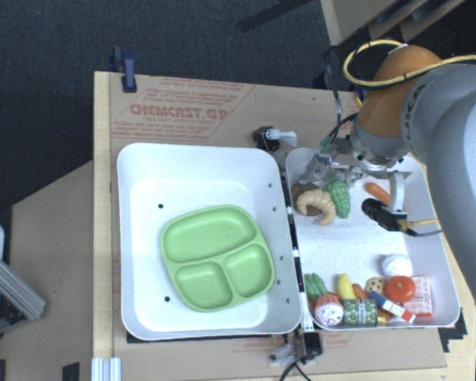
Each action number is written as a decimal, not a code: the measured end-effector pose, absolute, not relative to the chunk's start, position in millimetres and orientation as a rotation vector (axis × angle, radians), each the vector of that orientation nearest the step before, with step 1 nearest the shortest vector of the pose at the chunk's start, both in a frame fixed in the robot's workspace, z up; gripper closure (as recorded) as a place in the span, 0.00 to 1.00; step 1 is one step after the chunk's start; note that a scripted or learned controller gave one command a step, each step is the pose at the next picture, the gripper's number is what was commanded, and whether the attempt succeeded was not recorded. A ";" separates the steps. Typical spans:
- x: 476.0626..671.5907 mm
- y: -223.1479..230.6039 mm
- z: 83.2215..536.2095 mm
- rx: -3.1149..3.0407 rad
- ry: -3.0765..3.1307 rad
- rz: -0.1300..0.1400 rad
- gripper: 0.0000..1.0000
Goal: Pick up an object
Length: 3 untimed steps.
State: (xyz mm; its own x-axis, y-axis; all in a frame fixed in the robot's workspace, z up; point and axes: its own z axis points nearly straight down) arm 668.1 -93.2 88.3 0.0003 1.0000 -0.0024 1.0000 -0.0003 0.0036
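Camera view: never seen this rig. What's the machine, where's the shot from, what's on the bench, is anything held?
It is one shot from a fixed camera above the bench, looking down at a slant. The grey arm with the orange band is a KUKA robot arm reaching in from the right; its gripper is low over the top of the right bin. Its task is to pick up an object. Whether it grips anything cannot be told from here.

The left bin holds a green divided plate. The right bin holds toy food: a croissant and a green bumpy vegetable just below the gripper, an orange carrot-like piece, and a cluster of small items along its bottom edge.
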 end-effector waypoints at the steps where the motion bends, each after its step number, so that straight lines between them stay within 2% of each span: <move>1: 652.7 -98.3 88.7 2.219 2.217 0.007 0.00; 2: 668.5 -93.2 87.8 2.216 2.218 0.005 0.00; 3: 669.5 -89.2 257.0 2.208 2.212 0.018 0.00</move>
